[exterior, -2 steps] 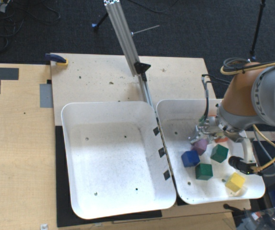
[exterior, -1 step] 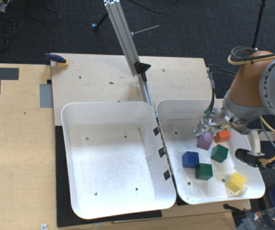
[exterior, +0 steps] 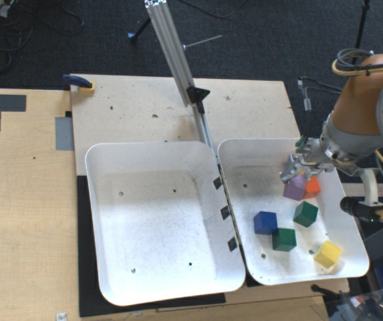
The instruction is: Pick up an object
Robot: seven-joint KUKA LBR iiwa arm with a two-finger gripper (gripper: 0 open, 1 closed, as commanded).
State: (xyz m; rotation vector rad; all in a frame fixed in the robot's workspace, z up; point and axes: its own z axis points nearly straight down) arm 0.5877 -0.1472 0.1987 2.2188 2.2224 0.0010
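The pincer [exterior: 300, 171] hangs low in the right white bin [exterior: 258, 156], its tips right over a small purple cube [exterior: 295, 188]; whether they are spread or pinching it I cannot tell. An orange block [exterior: 312, 186] touches the purple cube on the arm's side, so the likely failure is a finger landing on that neighbour and knocking both loose. Below the pincer lie two green cubes [exterior: 305, 214], a blue cube [exterior: 265, 222] and a yellow cube [exterior: 328, 253]. The grey arm with its orange band [exterior: 358, 109] reaches in from the right, wrist bent downward.
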